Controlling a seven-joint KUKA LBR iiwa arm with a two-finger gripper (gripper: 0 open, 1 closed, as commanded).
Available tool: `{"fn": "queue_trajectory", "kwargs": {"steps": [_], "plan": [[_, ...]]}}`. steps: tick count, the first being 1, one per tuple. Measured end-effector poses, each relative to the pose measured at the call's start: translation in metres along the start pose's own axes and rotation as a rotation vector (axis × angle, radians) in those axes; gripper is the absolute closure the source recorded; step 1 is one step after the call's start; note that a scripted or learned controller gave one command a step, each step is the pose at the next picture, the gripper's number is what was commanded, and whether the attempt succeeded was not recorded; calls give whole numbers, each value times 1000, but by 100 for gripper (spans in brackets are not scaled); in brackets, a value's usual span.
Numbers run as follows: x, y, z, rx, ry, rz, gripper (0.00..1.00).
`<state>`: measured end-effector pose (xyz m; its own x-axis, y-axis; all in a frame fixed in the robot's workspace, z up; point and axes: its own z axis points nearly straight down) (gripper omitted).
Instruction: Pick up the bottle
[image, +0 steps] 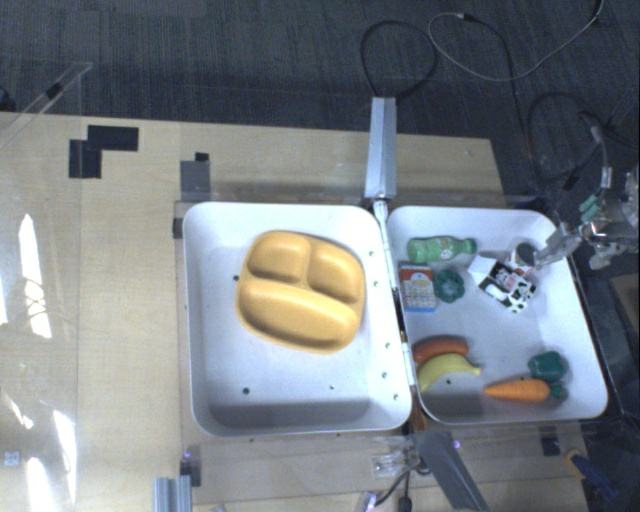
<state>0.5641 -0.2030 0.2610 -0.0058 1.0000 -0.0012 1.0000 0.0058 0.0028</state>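
Observation:
The bottle (440, 248) is green with a pale label and lies on its side at the back left of the right bin (590, 350), its cap pointing right. My gripper (548, 250) reaches in over that bin's back right corner, well to the right of the bottle. It hangs just above and to the right of a black-and-white patterned carton (507, 283). Nothing can be seen held in it.
The right bin also holds a small red-and-blue carton (418, 287), a dark green round piece (451, 286), a sausage (440, 348), a banana (447, 371), a carrot (517, 391) and a green pepper (548, 366). A yellow bread loaf (300, 290) lies in the left bin (210, 380).

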Motion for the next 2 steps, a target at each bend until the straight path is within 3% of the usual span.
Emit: {"fn": "queue_trajectory", "kwargs": {"steps": [1,2], "plan": [[82,45,33,-2,1,-397,0],[83,48,22,-8,-1,-399,100]]}}
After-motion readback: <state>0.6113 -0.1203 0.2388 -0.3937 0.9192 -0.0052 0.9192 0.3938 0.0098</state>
